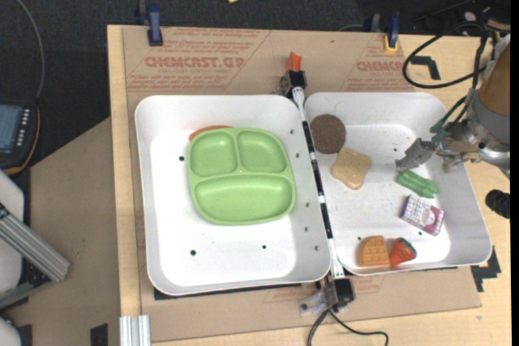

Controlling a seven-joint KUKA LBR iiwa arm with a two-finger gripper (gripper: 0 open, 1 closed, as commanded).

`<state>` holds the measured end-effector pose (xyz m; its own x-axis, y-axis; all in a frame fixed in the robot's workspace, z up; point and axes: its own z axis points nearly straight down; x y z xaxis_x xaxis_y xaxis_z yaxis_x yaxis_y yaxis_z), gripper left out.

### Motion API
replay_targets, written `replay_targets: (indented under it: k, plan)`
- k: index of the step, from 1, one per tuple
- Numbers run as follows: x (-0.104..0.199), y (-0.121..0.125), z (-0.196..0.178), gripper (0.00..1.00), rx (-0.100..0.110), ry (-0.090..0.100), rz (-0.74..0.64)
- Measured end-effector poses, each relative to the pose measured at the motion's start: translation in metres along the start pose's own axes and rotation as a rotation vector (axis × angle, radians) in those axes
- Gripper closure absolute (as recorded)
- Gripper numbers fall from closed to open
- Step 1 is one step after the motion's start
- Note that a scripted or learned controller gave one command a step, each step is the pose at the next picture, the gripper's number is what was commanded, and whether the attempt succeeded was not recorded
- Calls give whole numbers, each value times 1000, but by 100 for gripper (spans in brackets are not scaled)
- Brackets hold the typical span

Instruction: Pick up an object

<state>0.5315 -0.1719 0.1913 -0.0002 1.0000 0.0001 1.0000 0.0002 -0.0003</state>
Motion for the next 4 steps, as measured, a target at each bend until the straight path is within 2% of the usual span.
replay_targets:
  k: [1, 2, 3, 4]
  plan:
    - [-28, 27, 105, 0, 7, 1, 1]
    - [-31, 12, 107, 0, 3, 1, 1]
    - [-49, -21, 70, 0, 0, 0, 3]
    - [-39, 27, 109, 0, -2, 1, -4]
